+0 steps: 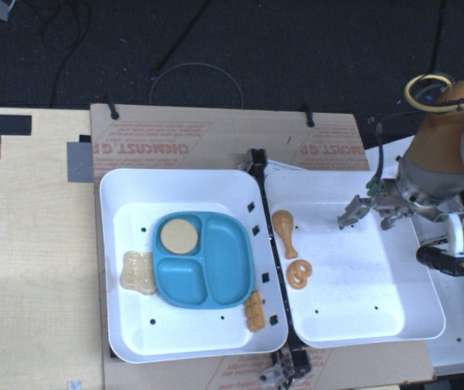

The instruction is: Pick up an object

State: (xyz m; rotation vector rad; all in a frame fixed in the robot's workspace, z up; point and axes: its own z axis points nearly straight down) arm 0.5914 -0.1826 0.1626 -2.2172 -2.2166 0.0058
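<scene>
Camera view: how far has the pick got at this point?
Nothing looks picked yet. The gripper hangs over the right bin, apart from the drumstick and pretzel lying there. Reaching, closing on an object and lifting all remain.

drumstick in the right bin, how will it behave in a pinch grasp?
The drumstick looks like a moulded toy, so probably stiff and light. Its rounded bulb end tapering to a thin handle suggests it may pivot or roll if pinched off-centre. It lies flat on the right bin floor, apart from the pretzel, so a push likely slides it.
</scene>
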